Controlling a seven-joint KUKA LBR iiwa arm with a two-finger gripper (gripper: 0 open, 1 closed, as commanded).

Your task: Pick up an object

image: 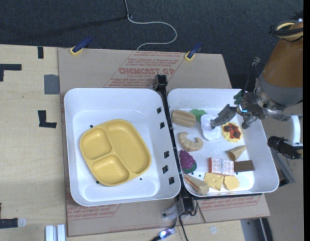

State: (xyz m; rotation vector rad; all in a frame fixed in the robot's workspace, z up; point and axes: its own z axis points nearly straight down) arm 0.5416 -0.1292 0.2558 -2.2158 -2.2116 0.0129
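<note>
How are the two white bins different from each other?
The left bin holds a single large thing, a yellow divided tray; the right bin holds many small toy foods, such as a croissant and purple grapes. The gripper hangs over the right bin, not the left bin. Both bins are shallow and white, and sit side by side.

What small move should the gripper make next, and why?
Probably lower straight down. The gripper hovers in the right bin above a white piece, beside the pizza slice, with nothing visible between its fingers.
</note>
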